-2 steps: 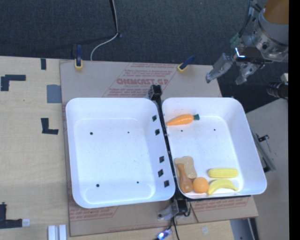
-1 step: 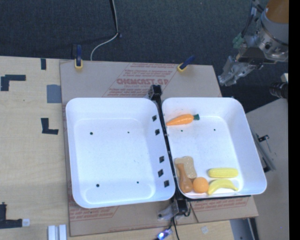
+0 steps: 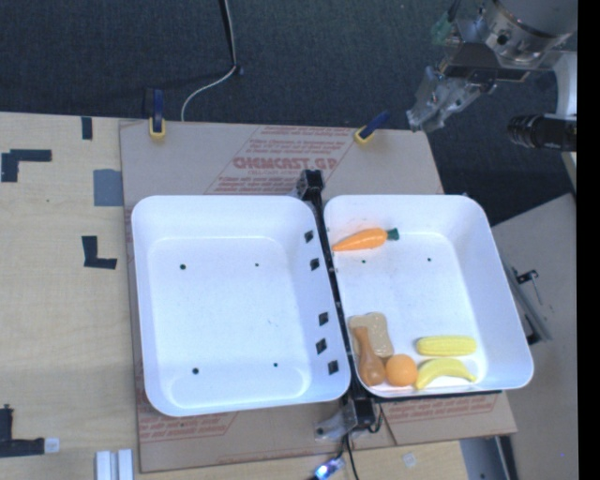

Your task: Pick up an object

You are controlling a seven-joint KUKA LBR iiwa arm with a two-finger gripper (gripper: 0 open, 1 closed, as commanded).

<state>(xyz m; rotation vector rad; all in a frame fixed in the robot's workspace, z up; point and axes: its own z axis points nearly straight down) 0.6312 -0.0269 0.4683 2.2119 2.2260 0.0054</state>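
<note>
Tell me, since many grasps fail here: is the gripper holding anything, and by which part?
Nothing is held. The gripper hangs above the bench beyond the right bin, with no object between its fingers.

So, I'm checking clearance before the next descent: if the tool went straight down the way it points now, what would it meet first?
Probably the dark floor beyond the bench: the tool hangs past the right bin's far corner, though depth is unclear.

arm cut off at top edge
</note>
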